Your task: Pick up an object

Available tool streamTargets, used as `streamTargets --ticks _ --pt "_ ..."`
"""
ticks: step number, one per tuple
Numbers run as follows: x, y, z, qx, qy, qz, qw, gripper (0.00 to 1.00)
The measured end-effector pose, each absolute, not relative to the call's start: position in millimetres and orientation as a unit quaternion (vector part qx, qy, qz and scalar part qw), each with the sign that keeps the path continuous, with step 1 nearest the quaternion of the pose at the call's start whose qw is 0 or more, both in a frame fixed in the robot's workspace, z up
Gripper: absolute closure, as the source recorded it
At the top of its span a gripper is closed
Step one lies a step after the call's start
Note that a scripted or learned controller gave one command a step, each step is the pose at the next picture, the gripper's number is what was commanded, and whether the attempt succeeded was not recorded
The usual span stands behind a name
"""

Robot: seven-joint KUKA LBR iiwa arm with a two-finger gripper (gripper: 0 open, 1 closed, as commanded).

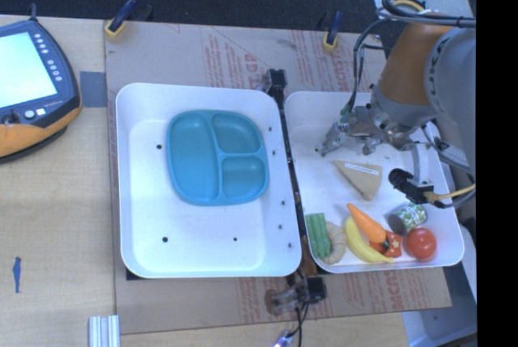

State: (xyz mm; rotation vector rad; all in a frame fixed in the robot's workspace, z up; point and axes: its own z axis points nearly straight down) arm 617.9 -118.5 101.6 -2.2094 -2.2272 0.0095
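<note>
We see the gripper (350,141) over the far part of the right bin (312,115), its two thin fingers (330,145) spread apart with nothing between them. The arm (417,70) comes in from the right, its orange band above the wrist.

No single object is named by the task, so any item in this bin would serve. They lie mostly along the near side: a pale wedge (361,176) just near of the gripper, an orange carrot (367,226), a yellow banana (360,244) beside it, a green piece (319,234) to the left, a red tomato (419,243) at the near right corner, and a small grey-green item (409,217) just far of the tomato. The left bin (129,200) holds a blue divided plate (217,156).

We judge the step in hand to be the approach: the gripper is apart from every item. The wedge looks the closest candidate. The next move would call for shifting slightly toward us to centre over it, descending with the fingers astride it, then closing. The crowded near items leave less room for the fingers.
</note>
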Motion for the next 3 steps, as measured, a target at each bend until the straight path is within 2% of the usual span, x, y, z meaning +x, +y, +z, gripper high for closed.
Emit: streamTargets --ticks 1,2,3 --pt "541.3 -105 91 -0.705 -0.709 0.0022 0.002 0.0" --pt "656.4 -161 92 -0.706 -0.708 0.0008 0.0 0.0" --pt "570.0 -118 91 -0.706 -0.709 0.0019 0.002 0.0"
